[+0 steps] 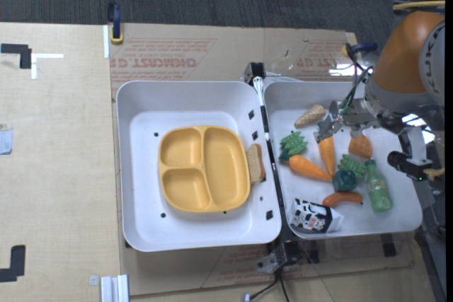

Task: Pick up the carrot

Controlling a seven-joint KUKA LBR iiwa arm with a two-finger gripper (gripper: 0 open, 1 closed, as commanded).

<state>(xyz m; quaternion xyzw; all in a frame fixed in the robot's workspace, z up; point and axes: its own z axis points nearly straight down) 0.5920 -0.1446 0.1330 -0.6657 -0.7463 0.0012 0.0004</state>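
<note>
End effector (330, 128) low in the right bin (403, 221), at the top end of an upright carrot (326, 153).

The end effector's metal tips sit right at the upper end of that carrot, but I cannot tell whether they are spread or closed, nor whether the carrot lies between them. Taking this carrot as the landmark: a second carrot (310, 167) lies slanted just below and to its left, a green leafy vegetable (291, 145) is just left of it, and a beige bread piece (310, 115) lies above-left. To its right are a small orange fruit (359, 146), broccoli (347, 174) and a green bottle (377, 189); a cow-print carton (312, 217) lies well below. Far left, in the left bin (134, 173), rests a yellow divided plate (204, 168) with a slice of bread (255, 163) against its right edge.
</note>
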